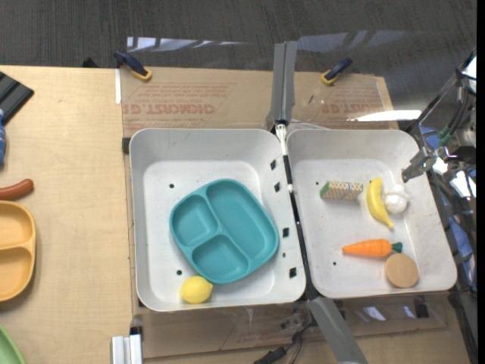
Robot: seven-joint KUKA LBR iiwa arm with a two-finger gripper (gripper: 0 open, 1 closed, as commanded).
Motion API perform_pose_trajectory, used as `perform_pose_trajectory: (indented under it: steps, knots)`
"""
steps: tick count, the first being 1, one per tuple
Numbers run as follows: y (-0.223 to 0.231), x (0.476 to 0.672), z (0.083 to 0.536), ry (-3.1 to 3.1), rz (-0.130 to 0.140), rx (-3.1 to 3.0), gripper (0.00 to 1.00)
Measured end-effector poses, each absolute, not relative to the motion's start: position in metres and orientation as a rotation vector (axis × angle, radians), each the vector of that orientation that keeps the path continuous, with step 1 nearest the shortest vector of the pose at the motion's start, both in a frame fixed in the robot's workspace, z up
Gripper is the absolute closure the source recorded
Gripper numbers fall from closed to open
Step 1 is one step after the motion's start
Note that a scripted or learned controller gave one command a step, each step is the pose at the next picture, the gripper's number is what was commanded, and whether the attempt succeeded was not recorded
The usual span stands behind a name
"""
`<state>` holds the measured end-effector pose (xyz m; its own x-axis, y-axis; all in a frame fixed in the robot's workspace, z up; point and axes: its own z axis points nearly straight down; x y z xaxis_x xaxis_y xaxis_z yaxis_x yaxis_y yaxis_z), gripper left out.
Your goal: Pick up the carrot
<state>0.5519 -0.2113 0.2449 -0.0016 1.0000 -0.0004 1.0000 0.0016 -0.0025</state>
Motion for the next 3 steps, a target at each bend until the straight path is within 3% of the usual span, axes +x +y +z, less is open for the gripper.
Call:
perform_pose_trajectory:
  steps: [1,2,3]
  knots:
    - [-0.189,0.502,0.102,-1.728,0.004,-2.62,0.0]
    - [-0.151,0.476,0.09,-1.164,0.006,-2.913,0.0]
    - [-0.152,0.476,0.099,-1.162,0.009,-2.913,1.0]
